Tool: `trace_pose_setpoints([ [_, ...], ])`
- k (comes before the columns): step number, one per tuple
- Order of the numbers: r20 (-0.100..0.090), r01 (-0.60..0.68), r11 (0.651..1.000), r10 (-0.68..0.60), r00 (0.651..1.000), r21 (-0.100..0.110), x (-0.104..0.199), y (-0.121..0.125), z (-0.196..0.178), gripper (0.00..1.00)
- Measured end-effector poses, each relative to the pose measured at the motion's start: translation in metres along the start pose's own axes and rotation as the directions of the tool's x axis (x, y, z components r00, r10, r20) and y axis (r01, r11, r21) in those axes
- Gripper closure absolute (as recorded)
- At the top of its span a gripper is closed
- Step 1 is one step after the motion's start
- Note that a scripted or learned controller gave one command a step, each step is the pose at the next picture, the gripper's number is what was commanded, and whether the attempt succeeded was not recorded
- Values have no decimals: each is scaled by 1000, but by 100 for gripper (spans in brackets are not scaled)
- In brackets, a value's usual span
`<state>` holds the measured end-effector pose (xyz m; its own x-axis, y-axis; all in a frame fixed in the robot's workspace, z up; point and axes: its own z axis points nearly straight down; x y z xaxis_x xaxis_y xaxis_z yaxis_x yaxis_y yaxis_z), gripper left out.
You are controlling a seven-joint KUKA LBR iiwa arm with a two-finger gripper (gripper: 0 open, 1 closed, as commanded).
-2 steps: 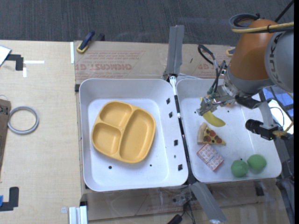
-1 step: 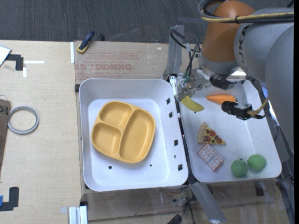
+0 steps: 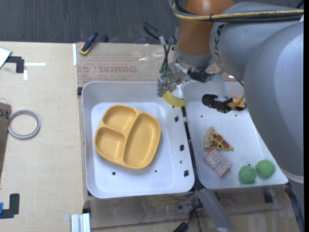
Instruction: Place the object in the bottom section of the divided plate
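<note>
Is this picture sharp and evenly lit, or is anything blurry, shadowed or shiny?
In the camera view, the yellow plate and the pizza slice look sharp; the grey arm, close to the camera, looks soft and oversized. Lighting is even, with faint shadows under the plate and the two green balls. The left bin shows mild glare on its white floor.
</note>
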<state>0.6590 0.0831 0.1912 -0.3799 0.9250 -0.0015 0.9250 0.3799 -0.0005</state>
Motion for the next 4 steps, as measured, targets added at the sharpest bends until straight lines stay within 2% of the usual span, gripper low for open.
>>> trace_pose_setpoints([
  [1, 4, -106, 994, 106, 994, -12, 66, 20, 86, 100],
  [2, 3, -108, 994, 108, 994, -15, 123, 55, 86, 100],
  [3, 6, 89, 996, -89, 996, -21, 128, 29, 91, 100],
  [4, 1, -48, 999, 48, 999, -1, 117, 49, -28, 100],
])
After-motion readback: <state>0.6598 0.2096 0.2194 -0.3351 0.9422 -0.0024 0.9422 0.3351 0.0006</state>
